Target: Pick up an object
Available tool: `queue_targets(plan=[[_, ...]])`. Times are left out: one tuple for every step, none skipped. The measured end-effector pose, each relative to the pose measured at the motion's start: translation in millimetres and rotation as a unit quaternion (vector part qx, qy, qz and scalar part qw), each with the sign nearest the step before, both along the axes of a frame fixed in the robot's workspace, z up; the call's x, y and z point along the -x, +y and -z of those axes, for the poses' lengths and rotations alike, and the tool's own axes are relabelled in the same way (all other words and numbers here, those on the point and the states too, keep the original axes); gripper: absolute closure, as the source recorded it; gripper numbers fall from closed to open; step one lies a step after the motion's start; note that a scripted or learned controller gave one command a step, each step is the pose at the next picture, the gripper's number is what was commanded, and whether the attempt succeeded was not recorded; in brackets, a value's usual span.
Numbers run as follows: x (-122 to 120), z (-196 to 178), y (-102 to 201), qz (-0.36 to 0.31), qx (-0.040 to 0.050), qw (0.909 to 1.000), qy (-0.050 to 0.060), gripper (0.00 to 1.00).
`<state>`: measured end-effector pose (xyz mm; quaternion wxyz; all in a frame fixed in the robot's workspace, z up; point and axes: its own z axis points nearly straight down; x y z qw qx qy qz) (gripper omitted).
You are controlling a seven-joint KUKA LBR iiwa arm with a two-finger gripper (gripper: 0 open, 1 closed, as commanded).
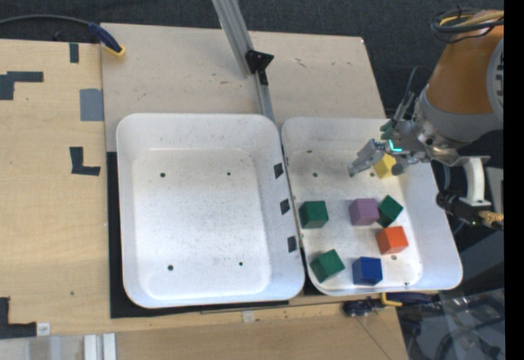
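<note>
With the jaws (378, 160) closed on the yellow cube (382, 167), a shallow corner grip may let it slip.

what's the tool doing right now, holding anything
tool: closed on the yellow block, which sits between its fingers, above the right bin.

Between my end effector (378, 160) fingers sits a small yellow block (382, 168), over the right bin's (327, 133) upper part.
</note>
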<state>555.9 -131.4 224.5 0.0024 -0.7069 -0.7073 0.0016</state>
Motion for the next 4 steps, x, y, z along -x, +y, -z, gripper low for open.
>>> queue_targets(plan=[[-0.9, -2.2, -0.1, -0.001, 0.0004, 1.0000, -0.002, 0.00], [2.6, 42.6, 5.1, 0.000, 0.0003, 1.0000, 0.000, 0.00], [3.6, 101.7, 15.3, 0.000, 0.0000, 1.0000, 0.001, 0.00], [4.3, 134.3, 16.0, 0.000, 0.0009, 1.0000, -0.001, 0.00]])
